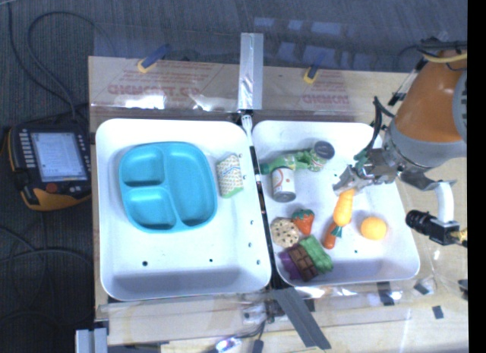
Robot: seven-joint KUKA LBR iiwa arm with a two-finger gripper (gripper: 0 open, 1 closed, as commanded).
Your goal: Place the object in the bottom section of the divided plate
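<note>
I see the blue divided plate [165,186] lying in the left bin [182,268], toward its upper half, with two smaller sections on its left side and one large section on its right. Just beside the plate's right rim, a small wrapped cupcake [229,174] lies against the wall between the bins.

In the right bin [395,264], the gripper [355,181] sits low at the upper end of a yellow-and-orange corn cob [342,209], which lies tilted across the bin floor. I cannot tell from here whether the fingers are released or clenched, nor whether they touch the cob. An orange [373,228] rests just to the right of the cob's lower half.

Further left in that bin I see a white can [284,184] with a red label, a green bottle [304,161] lying on its side above it, and a dark round lid [324,150] near the bottle's end. Below them sit a strawberry [304,221], a cookie [284,232], and a chocolate bar [305,259] over something green and purple.

The arm [430,108] reaches in from the right, its orange band above the wrist. On the floor left of the desk [175,78], a handheld control pendant [52,163] lies with its screen lit.
</note>
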